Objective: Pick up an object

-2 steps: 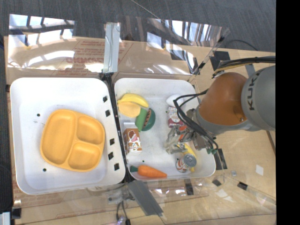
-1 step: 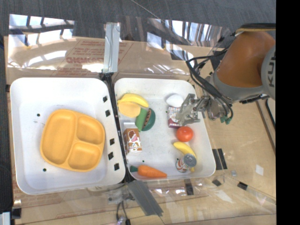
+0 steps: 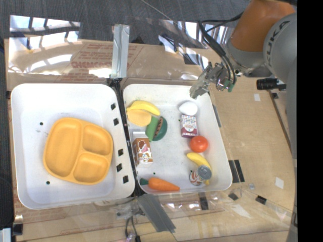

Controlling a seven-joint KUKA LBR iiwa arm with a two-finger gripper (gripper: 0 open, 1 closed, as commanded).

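From where I'm sitting the pincer [image 3: 198, 91] hangs over the top rim of the right bin [image 3: 171, 89], and honestly I can't tell how wide it's set; nothing's in it that I can see. Closest target is the little white cup [image 3: 188, 108], just below it and touching the red carton [image 3: 189, 125] underneath. I'd guess it's light, stiff plastic and a bit slick, so I'd pinch across the round rim, not the carton side.
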